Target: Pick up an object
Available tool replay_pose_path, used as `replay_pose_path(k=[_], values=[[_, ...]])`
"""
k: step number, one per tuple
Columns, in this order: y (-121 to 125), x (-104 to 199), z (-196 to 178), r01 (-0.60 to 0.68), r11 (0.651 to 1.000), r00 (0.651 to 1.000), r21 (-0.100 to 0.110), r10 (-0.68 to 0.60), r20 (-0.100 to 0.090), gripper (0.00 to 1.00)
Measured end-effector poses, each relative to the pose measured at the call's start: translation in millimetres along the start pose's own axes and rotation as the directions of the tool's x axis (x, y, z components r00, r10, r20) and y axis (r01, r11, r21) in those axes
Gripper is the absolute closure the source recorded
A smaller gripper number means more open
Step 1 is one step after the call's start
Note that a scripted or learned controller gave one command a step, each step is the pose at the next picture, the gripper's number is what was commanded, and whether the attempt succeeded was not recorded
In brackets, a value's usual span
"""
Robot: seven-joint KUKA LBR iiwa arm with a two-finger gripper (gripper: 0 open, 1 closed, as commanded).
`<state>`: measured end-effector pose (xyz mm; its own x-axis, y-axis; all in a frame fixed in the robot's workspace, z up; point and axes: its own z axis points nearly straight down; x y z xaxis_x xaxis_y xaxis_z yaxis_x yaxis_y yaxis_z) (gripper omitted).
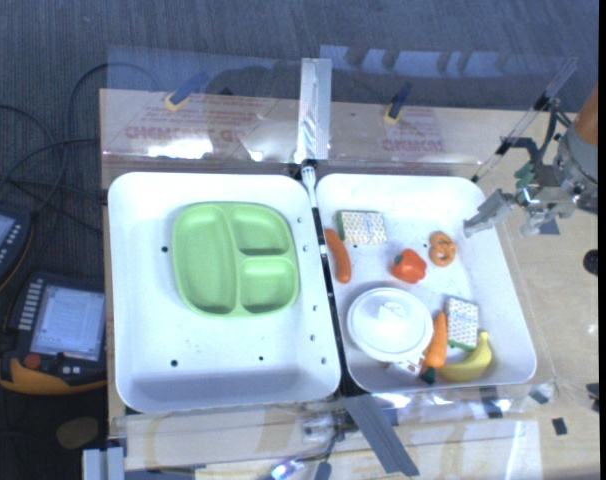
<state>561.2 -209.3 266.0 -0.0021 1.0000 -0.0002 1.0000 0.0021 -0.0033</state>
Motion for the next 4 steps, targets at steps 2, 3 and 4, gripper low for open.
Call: replay_pose_path(k=[2,3,4], values=[[71,-11,139,0.154,0.988,0.988,0.0,-0.154,-0.002,0.0],[70,18,178,-0.158,0.987,0.987,-0.009,0.158,0.002,0.0],[71,18,168,-0.156,0.988,0.988,-0.01,0.156,0.004,1.0]])
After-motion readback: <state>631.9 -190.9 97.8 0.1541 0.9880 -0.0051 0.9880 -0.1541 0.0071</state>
